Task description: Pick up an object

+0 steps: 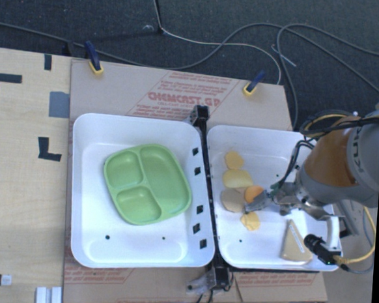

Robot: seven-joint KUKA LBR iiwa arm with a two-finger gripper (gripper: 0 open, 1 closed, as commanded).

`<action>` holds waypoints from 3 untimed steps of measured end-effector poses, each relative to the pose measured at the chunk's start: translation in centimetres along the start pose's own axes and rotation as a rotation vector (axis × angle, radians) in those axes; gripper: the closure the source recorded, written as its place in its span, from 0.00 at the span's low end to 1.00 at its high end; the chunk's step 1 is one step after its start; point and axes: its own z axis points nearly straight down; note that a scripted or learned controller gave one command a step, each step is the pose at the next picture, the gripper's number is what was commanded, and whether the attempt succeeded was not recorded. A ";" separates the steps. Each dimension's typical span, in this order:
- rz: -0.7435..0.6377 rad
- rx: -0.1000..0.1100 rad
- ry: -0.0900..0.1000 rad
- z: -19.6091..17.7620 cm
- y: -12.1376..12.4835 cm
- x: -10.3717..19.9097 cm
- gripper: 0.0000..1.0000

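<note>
Here, the gripper sits low in the right bin, its grip unclear, among crowded yellow, orange and tan pieces; a wedge lies nearby, a green tray in the left bin.

Wooden bench bears cardboard sheet, apparently under two bins.

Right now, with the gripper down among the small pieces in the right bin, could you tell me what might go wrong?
The gripper sits in a tight cluster: an orange piece, a tan piece and a yellow piece. It may nudge neighbours aside or pinch two together. The pieces look low and flat, so a grasp could slip.
</note>
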 end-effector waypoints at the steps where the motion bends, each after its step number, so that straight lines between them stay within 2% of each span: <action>1: -0.001 -0.002 -0.003 -1.1 0.0 -0.1 1.00; 3: -0.001 0.000 0.000 -9.9 -0.5 0.8 1.00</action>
